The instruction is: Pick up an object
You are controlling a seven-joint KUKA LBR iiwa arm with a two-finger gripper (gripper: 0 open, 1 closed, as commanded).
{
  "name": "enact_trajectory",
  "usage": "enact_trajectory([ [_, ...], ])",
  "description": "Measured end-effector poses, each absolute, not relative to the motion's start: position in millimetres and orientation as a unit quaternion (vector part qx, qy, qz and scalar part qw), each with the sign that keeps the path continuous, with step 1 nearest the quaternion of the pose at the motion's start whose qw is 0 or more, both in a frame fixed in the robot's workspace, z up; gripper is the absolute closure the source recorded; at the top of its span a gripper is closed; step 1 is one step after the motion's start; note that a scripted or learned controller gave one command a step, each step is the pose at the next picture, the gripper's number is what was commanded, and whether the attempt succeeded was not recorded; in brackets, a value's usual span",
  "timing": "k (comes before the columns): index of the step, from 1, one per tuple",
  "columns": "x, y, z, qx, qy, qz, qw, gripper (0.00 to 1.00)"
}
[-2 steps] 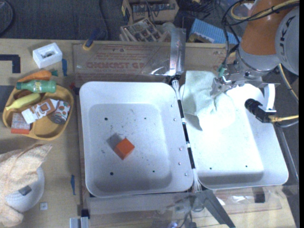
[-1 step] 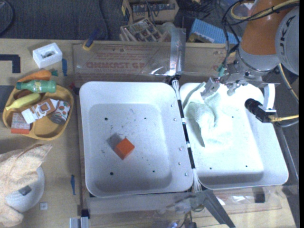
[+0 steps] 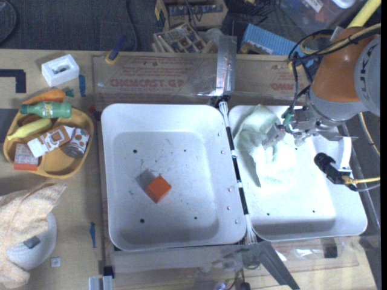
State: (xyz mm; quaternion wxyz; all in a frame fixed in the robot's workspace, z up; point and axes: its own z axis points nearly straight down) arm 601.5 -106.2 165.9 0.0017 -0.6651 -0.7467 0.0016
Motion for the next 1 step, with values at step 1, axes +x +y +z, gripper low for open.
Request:
enact_trajectory([
  [1, 601.6, -106.3, 166.1, -0.665, -0.747, 0.0015, 0.002, 0.00],
])
